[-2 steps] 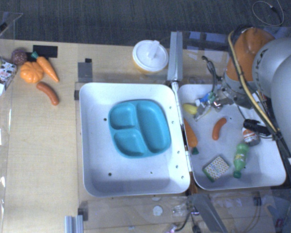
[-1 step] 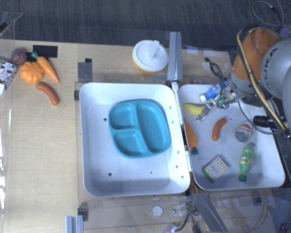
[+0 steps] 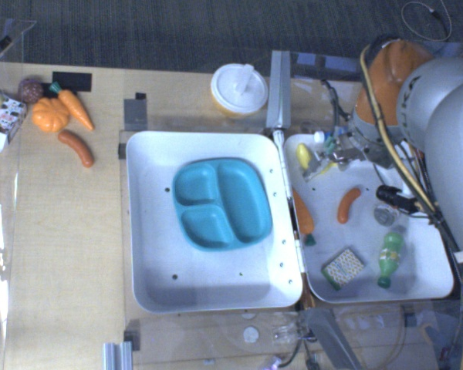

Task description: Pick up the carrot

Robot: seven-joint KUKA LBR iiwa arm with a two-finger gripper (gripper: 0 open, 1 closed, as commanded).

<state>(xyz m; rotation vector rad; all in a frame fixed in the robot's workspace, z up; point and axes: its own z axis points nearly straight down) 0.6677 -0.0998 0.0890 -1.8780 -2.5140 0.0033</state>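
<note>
An orange carrot (image 3: 302,214) with a green tip lies in the right bin (image 3: 424,284), lengthwise against its left wall. The gripper (image 3: 329,157) hangs over the bin's far left corner, above and a little right of the carrot, close to a yellow fruit (image 3: 303,156). The grey arm with its orange band (image 3: 390,68) and cables covers the bin's far right side. A second carrot (image 3: 78,108) lies on the bench at far left, outside both bins.
An orange sausage (image 3: 348,204), a green bottle (image 3: 389,257), a checkered sponge (image 3: 343,267) and a small silver piece (image 3: 384,216) share the right bin. The left bin (image 3: 150,276) holds a blue divided plate (image 3: 220,204). A white lidded cup (image 3: 239,89) stands behind; a pumpkin (image 3: 50,115) and sausage (image 3: 77,148) lie left.
</note>
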